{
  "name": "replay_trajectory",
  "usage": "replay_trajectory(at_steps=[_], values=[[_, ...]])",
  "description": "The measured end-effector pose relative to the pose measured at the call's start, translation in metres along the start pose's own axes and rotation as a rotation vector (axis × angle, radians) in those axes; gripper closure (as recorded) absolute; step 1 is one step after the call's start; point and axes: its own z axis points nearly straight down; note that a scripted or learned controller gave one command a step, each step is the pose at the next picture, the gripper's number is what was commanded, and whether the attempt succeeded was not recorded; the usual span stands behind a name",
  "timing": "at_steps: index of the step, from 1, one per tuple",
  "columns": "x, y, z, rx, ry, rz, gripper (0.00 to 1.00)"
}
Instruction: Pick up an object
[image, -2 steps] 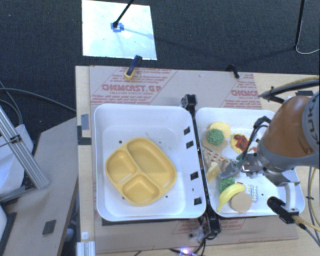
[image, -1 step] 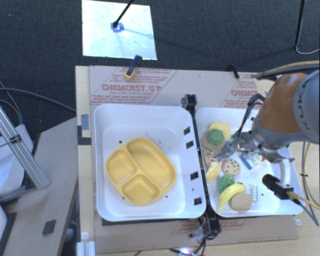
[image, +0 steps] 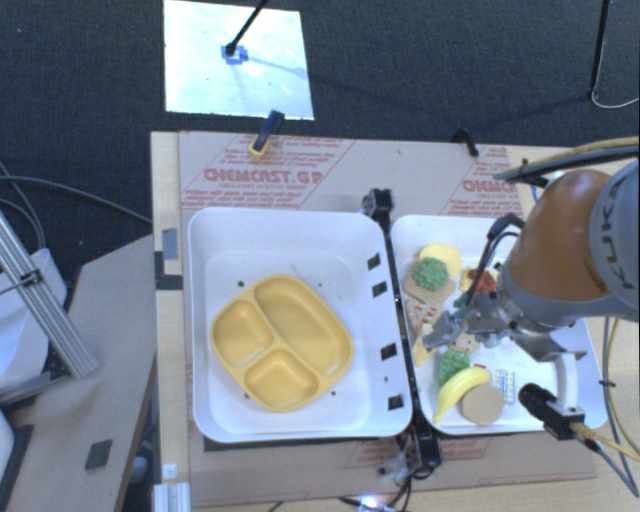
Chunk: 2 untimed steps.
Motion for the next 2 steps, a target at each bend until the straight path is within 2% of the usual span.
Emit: replay_trajectory(at_steps=[1, 2], values=[[-0.012, 0.026, 0.001, -0.004, -0.002, 0.003, 0.0], [0.01, 0.001, 0.001, 0.0, -0.001, 0.001, 0.0]])
